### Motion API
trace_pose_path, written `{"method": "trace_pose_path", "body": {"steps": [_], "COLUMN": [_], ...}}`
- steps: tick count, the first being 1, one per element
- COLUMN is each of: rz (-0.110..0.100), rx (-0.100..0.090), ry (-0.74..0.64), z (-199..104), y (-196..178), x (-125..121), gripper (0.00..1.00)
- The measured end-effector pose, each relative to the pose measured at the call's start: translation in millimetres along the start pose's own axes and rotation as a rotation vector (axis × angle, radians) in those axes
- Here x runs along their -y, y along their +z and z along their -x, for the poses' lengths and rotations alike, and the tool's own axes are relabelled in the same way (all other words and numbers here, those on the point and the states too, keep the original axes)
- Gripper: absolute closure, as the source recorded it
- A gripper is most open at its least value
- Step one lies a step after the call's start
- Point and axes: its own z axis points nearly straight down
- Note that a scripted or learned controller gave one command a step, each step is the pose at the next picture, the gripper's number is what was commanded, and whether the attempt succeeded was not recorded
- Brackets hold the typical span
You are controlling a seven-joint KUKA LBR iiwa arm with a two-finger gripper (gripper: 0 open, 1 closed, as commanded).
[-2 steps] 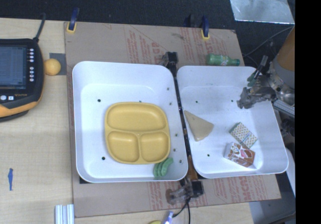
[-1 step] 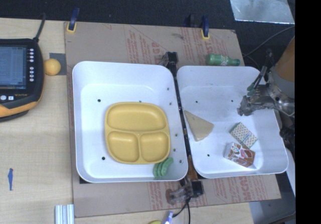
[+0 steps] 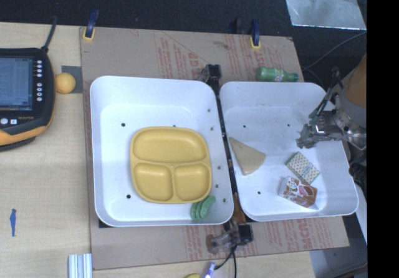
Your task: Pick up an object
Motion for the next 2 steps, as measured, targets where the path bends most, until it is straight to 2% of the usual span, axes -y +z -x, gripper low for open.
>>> {"method": "trace_pose_path", "body": {"steps": [1, 2], "rz": [0.001, 0.003], "rx": [0.0, 0.0], "ry": [0.0, 0.0], "z": [-3.0, 6.3], "y": [-6.4, -15.5], "x": [38.1, 26.9], "gripper": [1.0, 1.0]}}
